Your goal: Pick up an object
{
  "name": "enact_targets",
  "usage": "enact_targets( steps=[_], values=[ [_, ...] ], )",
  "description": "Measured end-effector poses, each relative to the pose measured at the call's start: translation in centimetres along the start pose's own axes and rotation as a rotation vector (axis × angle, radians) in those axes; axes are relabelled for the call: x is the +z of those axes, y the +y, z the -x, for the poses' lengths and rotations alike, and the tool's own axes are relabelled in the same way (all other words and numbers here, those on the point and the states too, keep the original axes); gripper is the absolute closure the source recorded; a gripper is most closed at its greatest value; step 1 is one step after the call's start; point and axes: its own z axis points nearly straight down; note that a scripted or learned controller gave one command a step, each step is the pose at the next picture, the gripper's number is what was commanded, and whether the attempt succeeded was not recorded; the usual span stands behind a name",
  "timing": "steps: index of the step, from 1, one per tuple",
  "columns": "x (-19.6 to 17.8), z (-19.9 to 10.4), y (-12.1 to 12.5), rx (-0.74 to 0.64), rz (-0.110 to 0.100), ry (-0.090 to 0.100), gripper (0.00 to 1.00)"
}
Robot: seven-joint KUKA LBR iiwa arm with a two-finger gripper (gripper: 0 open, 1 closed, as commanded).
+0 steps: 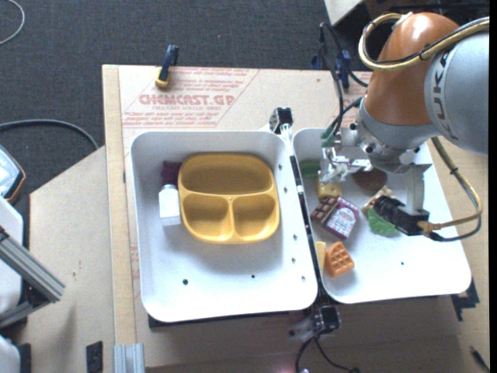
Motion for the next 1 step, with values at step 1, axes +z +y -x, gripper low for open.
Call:
enact_targets(
  steps=[1],
  values=[
    [-0.82,-4.95,2.61,0.002,0.002,0.0,1.0]
  ],
)
